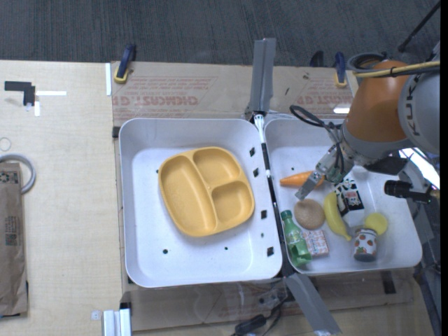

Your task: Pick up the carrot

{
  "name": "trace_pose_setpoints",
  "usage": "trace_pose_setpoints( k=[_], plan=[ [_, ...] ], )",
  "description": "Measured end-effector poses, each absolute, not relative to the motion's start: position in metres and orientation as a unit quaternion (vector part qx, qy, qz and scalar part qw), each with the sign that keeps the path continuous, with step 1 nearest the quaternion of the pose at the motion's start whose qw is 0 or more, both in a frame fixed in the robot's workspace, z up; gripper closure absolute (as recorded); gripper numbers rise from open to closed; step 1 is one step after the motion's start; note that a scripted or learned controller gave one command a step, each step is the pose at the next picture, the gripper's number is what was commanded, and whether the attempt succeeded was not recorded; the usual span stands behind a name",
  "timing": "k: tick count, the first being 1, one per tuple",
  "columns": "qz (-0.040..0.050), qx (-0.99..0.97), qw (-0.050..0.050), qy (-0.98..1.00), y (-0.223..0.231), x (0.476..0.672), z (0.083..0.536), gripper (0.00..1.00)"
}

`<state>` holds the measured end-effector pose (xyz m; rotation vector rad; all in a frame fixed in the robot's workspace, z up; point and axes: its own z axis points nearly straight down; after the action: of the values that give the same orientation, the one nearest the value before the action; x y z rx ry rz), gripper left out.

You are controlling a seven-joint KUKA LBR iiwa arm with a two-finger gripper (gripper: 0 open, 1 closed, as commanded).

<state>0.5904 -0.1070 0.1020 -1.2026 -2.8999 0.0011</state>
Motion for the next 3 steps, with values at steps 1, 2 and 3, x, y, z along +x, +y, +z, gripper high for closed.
trace_pose_setpoints(
  k=[1, 2, 3],
  plan=[
    [-0.0002, -0.385, 0.000, -0.923, -0.109, 0.591, 0.112, 1.00],
    [-0.0007, -0.409, -0.006, -0.913, -0.171, 0.637, 0.097, 1.00],
    [-0.0010, -0.285, -0.004, -0.958, -0.220, 0.644, 0.097, 1.00]
  ],
)
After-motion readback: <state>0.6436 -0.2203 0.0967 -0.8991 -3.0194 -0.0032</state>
